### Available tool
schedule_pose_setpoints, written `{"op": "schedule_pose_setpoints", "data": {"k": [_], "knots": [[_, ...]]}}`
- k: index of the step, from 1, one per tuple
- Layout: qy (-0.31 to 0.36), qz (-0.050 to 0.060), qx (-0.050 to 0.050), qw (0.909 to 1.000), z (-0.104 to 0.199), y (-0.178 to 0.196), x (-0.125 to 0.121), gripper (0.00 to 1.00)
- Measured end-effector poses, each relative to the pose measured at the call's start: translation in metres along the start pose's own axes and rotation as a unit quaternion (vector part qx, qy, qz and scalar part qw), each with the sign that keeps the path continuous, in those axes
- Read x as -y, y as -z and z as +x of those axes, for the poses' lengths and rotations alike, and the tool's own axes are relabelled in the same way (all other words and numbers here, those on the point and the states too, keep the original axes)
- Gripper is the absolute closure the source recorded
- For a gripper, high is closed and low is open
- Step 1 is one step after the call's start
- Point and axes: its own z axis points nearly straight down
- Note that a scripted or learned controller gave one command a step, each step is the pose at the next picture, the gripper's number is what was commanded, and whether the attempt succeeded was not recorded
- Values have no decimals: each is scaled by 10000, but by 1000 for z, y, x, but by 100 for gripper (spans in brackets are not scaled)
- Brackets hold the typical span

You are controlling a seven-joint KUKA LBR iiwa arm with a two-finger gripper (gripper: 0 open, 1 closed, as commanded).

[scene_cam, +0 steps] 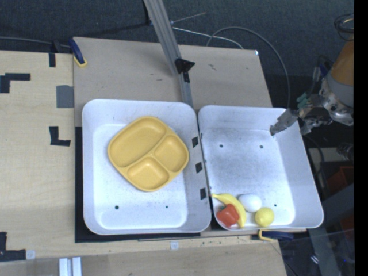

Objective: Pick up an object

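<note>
Fingers (286,122), state unclear, hover at the right bin's (259,160) rim; banana (233,203), egg (249,202) and lemon (264,216) cluster well below-left. A clean pick likely favours the outermost lemon.

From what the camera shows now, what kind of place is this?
Probably a robotics lab bench for grasping trials: two white bins side by side, toy food such as a banana, and a gripper reaching in from the right.

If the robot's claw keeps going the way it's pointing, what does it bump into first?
The gripper points left and down over the right bin. Going straight on, it would probably meet that bin's bare floor first, well short of the toy food in the near corner. Depth is hard to judge.
</note>
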Motion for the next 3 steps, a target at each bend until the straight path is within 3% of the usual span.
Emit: {"op": "schedule_pose_setpoints", "data": {"k": [1, 3], "knots": [[-1, 0, 0, 10000, 0, 0, 0, 0], [-3, 29, -2, 10000, 16, -105, 16, 0]]}}
